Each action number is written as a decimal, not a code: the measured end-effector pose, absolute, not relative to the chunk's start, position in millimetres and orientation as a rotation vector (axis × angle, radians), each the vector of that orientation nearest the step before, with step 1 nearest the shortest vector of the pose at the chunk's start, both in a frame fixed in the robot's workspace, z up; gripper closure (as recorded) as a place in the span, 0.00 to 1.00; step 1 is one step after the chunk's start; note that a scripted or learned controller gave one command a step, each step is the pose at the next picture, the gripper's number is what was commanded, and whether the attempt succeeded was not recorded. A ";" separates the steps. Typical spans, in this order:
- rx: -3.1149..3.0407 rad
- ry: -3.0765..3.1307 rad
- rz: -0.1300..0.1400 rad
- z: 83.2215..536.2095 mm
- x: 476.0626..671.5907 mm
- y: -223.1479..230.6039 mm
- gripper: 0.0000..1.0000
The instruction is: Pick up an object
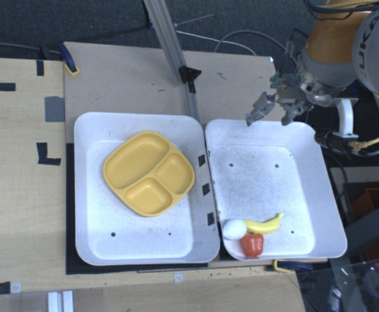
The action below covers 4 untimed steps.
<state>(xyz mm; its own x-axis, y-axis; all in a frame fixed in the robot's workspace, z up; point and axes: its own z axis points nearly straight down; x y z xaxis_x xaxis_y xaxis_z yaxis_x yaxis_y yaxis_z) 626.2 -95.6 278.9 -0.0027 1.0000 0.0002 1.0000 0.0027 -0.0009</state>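
Small yellow plastic banana [265,224] is lying in near-left corner of right white bin [306,174], w/ white egg-shaped ball [235,229] and red plastic pepper [253,244] just beside it. Prob light, stiff, slick; grip across its middle. Left white bin [88,194] is holding yellow divided plastic plate [148,173]. Gripper [275,111] is hanging over right bin's far rim, fingers spread, pinching nothing.
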 end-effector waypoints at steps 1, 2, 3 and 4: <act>-2.218 -2.224 0.001 278.9 626.2 -95.6 0.00; -2.218 -2.220 0.008 228.9 618.2 -101.5 0.00; -2.217 -2.220 0.008 183.6 622.1 -102.0 0.00; -2.216 -2.218 0.010 120.5 619.7 -107.7 0.00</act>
<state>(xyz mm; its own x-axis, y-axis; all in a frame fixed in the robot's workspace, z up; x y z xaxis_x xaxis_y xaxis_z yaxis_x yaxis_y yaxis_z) 619.7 -107.7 120.5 -0.0010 1.0000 -0.0006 1.0000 0.0010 -0.0086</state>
